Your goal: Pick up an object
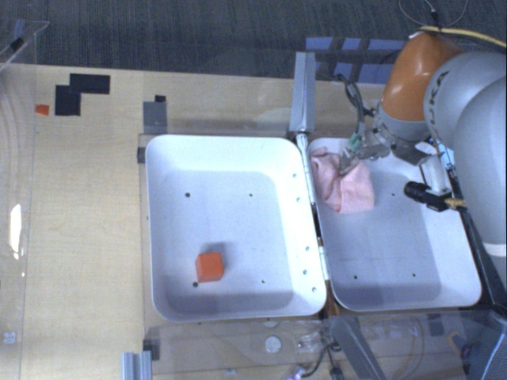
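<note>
**Arm over the right bin, at the pink cloth**

Arm [451,77] entered from 3 o'clock. Right bin [412,283] held a crumpled pink cloth [344,184] at its 10 o'clock corner; left bin [230,165] held an orange block [210,267] at 7 o'clock. Gripper [354,155] sat on the cloth's top edge.

Cloth judged light, soft, floppy: best pinched on a raised fold. No legible writing.

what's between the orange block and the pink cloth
In the camera view, bare white floor of the left bin, then the two bins' adjoining rims, separate the orange block from the pink cloth in the right bin.
</note>
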